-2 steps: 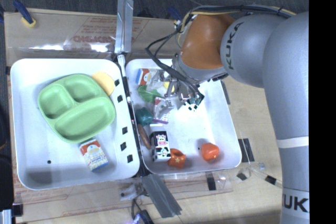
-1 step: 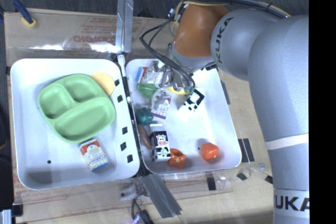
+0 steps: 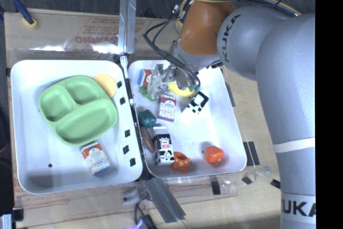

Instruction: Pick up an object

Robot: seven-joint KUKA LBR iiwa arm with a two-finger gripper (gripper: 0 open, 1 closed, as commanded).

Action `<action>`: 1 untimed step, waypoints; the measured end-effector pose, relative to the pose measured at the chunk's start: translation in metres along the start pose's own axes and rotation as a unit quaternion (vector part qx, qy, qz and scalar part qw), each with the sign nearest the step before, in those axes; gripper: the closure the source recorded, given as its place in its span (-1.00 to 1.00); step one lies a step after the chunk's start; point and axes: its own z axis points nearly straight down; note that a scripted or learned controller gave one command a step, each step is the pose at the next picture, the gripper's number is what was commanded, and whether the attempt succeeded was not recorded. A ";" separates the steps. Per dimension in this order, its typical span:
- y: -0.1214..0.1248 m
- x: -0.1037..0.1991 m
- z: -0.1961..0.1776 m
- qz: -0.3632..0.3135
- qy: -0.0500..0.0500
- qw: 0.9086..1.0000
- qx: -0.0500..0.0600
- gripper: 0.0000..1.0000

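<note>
The gripper sits low in the upper part of the right bin, over a yellow object and a small carton; whether it is released or clenched cannot be told. Lower in that bin lie a black-and-white carton and two orange-red items. The left bin holds a green divided plate and a small box.
</note>
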 end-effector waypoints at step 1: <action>0.026 -0.003 -0.142 0.044 -0.003 0.999 0.000 1.00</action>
